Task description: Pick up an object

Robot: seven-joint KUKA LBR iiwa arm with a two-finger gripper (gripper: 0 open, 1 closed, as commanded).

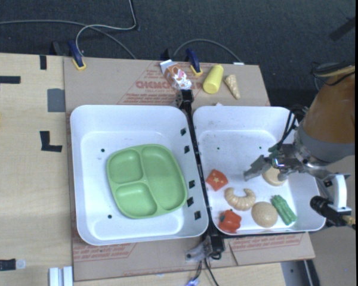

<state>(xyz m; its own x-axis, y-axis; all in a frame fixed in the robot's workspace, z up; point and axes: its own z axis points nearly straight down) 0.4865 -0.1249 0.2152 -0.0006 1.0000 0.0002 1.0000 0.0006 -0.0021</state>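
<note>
We noted the gripper (273,170) low in the right white bin (238,119); whether its fingers were parted, we could not tell. A pale round object (275,178) sat directly beneath them. We judged centring over it first advisable.

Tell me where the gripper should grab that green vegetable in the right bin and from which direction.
Grip the green vegetable across its narrow middle, coming straight down from above. It lies flat and slanted near the right bin corner, long and slim. The tan round piece sits close on its left, so placement looks tight there.
</note>
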